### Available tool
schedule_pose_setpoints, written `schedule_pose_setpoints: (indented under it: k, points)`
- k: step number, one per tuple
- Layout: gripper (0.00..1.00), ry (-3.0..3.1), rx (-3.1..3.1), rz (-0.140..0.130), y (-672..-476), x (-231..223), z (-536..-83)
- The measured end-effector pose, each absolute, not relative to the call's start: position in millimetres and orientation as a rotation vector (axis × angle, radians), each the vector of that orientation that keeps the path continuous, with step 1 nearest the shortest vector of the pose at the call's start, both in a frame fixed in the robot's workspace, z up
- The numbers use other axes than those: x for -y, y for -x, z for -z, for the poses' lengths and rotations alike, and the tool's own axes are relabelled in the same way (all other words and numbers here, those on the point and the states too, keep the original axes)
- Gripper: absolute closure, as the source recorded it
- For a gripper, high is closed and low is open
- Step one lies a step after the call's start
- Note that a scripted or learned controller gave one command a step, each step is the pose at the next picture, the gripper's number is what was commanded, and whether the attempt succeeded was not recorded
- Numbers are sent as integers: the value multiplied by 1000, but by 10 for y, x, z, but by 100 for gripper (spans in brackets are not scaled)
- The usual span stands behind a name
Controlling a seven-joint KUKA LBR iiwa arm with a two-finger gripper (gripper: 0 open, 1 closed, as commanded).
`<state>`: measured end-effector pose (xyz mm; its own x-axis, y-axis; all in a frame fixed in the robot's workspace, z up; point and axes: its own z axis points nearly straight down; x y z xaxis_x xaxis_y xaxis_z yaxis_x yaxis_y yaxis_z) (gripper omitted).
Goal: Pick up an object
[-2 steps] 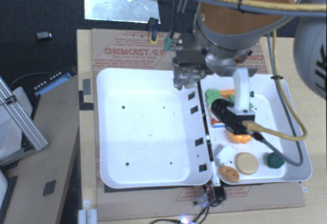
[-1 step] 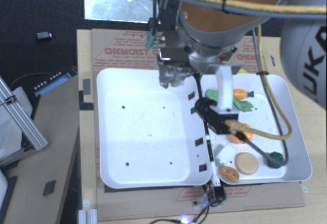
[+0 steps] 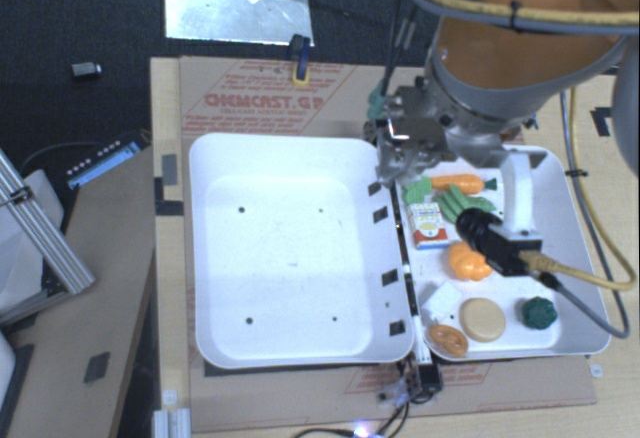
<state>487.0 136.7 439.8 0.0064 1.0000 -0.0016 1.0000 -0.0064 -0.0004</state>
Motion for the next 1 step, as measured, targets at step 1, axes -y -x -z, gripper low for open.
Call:
schedule_pose_setpoints:
  k: [1]
  points:
    - [100,-2214,-2227,-7,-4866,-1684,-4712]
